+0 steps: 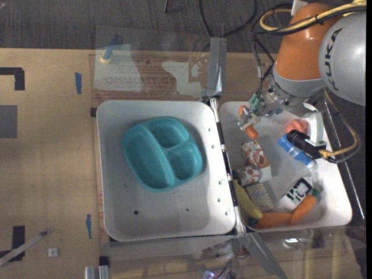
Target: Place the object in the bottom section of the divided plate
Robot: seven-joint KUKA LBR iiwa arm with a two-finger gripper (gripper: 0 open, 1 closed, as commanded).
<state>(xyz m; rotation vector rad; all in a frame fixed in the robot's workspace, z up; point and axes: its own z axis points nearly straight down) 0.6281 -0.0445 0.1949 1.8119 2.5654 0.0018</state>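
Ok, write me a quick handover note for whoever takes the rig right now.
Gripper: over the top left corner of the right bin, right by a small orange item; no grasp can be confirmed.
Teal divided plate: in the left bin, nothing in its sections.
Right bin also holds a banana, carrots and a blue bottle.
Done: nothing placed yet.
Left: pick an object, set it in the plate's bottom section.

White bins: two, a left bin point(110, 214) and a right bin point(337, 211)
Divided plates: one, a teal plate point(139, 156) with three sections
Carrots: two, one carrot point(274, 218) lying flat, another carrot point(304, 207) beside it
Bananas: one banana point(247, 202)
Patterned boxes: two, upper box point(256, 154), lower box point(250, 174)
Blue bottles: one bottle point(293, 149)
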